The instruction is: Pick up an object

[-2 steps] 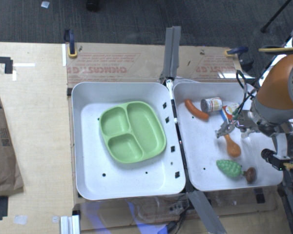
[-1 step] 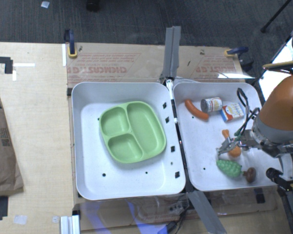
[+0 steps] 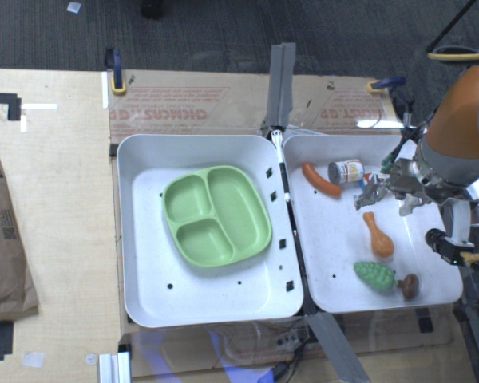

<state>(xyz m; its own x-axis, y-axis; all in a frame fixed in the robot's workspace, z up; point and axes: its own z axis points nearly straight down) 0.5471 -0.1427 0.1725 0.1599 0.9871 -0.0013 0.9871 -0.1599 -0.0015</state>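
The right bin point(image 3: 329, 250) holds several objects. An orange sausage point(image 3: 322, 179) and a small lying can point(image 3: 347, 171) sit at its far side. An orange drumstick-shaped toy point(image 3: 378, 236) lies in the middle. A green knobbly piece point(image 3: 374, 275) and a small brown piece point(image 3: 409, 286) rest near the front edge. My gripper point(image 3: 385, 201) hangs over the right bin, just right of the can and just above the drumstick toy's thin end. Its fingers are spread open with nothing between them.
A green divided plate point(image 3: 217, 214) lies in the left bin point(image 3: 144, 254). A grey divider point(image 3: 281, 86) rises between the bins at the back. A brown paper bag point(image 3: 4, 238) lies on the bench at far left. The arm's orange band point(image 3: 459, 110) is at the right.
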